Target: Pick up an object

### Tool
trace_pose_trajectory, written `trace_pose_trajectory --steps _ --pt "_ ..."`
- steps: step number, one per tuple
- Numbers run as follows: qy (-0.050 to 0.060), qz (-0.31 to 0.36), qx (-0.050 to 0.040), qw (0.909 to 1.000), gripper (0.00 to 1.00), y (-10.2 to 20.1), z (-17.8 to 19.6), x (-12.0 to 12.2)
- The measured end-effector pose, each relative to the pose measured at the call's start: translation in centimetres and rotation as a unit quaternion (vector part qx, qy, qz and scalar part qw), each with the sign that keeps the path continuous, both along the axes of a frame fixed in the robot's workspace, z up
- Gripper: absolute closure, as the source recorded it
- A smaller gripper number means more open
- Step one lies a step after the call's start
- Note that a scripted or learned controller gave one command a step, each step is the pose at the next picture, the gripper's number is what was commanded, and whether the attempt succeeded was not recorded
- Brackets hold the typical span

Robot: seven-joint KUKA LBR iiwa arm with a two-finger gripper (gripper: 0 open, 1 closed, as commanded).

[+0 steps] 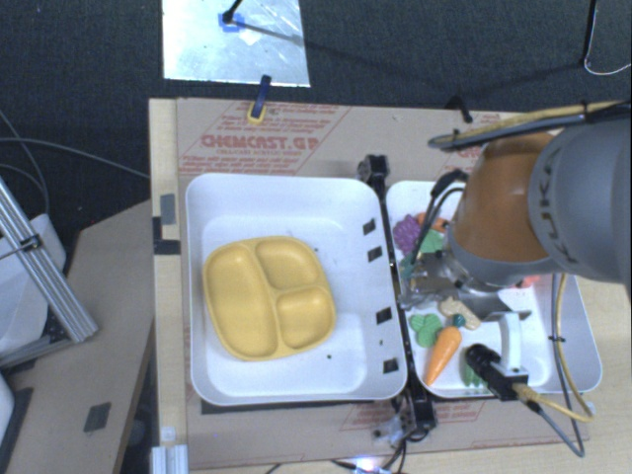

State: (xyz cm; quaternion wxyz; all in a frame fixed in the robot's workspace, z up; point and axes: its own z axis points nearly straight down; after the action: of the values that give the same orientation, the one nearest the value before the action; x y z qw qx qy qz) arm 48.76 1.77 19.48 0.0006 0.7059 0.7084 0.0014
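1. Progress looks early to us: no object is lifted yet, and all the toys we can see lie in the right bin point(583, 363).
2. We see the arm point(553, 200) reaching in from the right, its orange band low over the far half of that bin, with the gripper point(444, 289) down among the toys near the bin's left wall.
3. We cannot tell how the jaws stand or whether they have hold of anything, as the wrist hides them.
4. Candidates lie close by: an orange carrot point(441, 352) just near of the gripper, a green piece point(426, 328) beside it, and a purple grape bunch point(407, 231) at the far left.
5. We note a yellow divided plate point(267, 296) alone in the left bin point(286, 196), well apart from the gripper.
6. Grasping and raising a toy both remain, in our judgement.
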Motion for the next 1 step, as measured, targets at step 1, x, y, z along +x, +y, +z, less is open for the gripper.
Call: trace_pose_trajectory --steps 1 --pt "-0.002 0.003 0.001 1.0 1.0 4.55 5.44 0.01"
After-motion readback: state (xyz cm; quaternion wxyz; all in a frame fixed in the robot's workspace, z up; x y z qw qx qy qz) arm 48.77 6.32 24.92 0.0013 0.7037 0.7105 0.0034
